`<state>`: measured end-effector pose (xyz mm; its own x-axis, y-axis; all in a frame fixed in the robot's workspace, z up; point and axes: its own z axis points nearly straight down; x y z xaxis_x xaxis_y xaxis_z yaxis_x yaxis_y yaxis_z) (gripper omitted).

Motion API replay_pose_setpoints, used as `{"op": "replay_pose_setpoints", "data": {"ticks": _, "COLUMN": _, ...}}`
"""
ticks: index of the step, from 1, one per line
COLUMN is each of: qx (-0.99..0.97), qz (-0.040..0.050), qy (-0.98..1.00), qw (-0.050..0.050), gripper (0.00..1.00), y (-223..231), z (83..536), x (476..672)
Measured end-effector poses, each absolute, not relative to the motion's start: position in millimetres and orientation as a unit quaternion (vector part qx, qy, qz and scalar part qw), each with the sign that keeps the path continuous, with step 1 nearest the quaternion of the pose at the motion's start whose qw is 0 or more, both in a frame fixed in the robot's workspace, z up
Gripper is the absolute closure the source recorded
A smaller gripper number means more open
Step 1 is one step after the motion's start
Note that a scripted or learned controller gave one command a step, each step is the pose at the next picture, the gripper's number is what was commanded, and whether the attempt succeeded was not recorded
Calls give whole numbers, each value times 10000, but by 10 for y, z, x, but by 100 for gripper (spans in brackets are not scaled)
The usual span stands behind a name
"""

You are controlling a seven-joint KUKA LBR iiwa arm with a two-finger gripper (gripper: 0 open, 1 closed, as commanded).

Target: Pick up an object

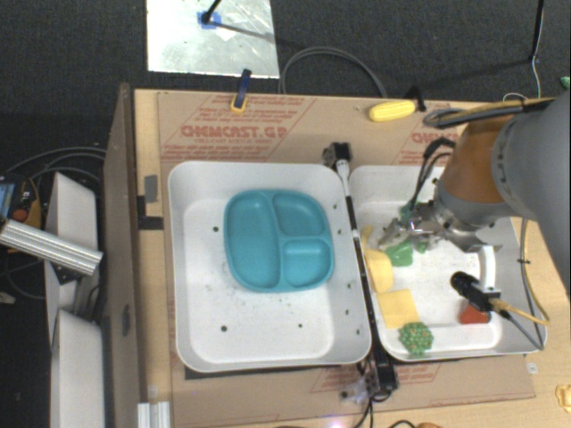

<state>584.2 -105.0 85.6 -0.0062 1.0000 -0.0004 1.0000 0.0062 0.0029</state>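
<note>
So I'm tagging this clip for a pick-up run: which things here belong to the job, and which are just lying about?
Job:
gripper, over the right bin
green block just under it
yellow pieces
green bumpy ball
red block

Lying about:
blue divided plate in the left bin
yellow clamp

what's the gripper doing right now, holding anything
Gripper: low in the right bin, right at a green object; whether it grips anything cannot be told from this view.
</note>
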Motion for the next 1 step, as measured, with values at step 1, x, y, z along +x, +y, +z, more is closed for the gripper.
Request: {"op": "replay_pose_setpoints", "data": {"ticks": 1, "qx": 7048, "qz": 22, "qy": 7094, "qw": 37, "gripper": 100, "y": -1077, "z": 975, "x": 5868}}
